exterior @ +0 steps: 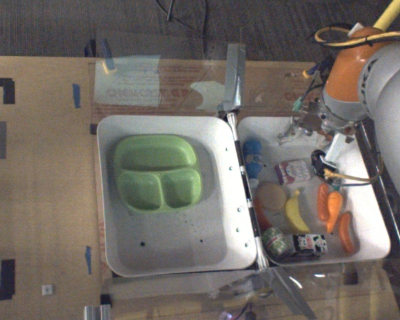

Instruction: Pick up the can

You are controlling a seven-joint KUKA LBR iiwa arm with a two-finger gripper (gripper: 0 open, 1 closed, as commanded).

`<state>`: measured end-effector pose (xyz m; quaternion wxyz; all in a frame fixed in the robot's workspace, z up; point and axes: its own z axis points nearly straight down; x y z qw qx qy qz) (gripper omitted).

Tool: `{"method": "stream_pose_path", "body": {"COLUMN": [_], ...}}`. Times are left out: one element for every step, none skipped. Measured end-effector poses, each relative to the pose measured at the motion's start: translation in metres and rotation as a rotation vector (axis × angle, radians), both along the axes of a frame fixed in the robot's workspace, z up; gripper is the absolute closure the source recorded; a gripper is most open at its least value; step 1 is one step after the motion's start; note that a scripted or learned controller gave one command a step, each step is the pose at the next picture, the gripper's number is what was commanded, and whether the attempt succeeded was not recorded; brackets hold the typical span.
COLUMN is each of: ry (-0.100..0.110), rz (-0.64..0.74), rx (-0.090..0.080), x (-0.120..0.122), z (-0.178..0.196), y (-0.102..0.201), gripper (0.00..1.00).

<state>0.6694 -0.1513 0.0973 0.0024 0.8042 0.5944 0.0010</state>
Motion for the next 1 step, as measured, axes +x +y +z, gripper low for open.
{"method": "stream_pose_path", "body": {"ry": [0.039], "rz": [-0.577], "rx": [0.008], "x": [-0.0074], "z": [-0.012], "y": [-0.0014], "gripper": [0.0]}}
